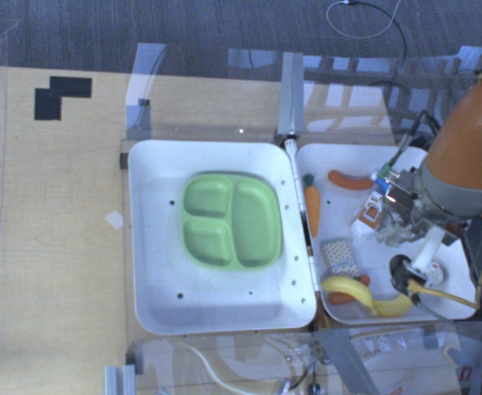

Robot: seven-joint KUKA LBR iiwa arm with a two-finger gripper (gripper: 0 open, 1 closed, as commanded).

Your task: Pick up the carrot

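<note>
Camera view shows the carrot (312, 210) lying lengthwise in the right bin (348, 151), pressed close along that bin's left wall, green top pointing to the far end. The gripper (393, 230) stands over the middle-right of the same bin, well apart from the carrot; whether it is wide or narrow cannot be told from this angle, and nothing is seen held in it. Principal risk, as judged: the carrot sits hard against the wall and the rail between the bins, so a descent there may strike the rim or leave no room on the wall side, giving a glancing or empty close. Second risk: the tapered, smooth body may roll or slip out if taken near its thin end. Third risk: mistaken target. An orange-red sausage (350, 180) lies just beside the carrot's green top and is of similar colour and shape. Other items in this bin: a small printed box (370, 212) near the gripper, a checkered packet (340, 256) between gripper and carrot, and a banana (366, 296) at the near edge, lying over a red item (345, 299). The left bin (142, 220) holds a green divided plate (229, 220) and plays no part.
</note>
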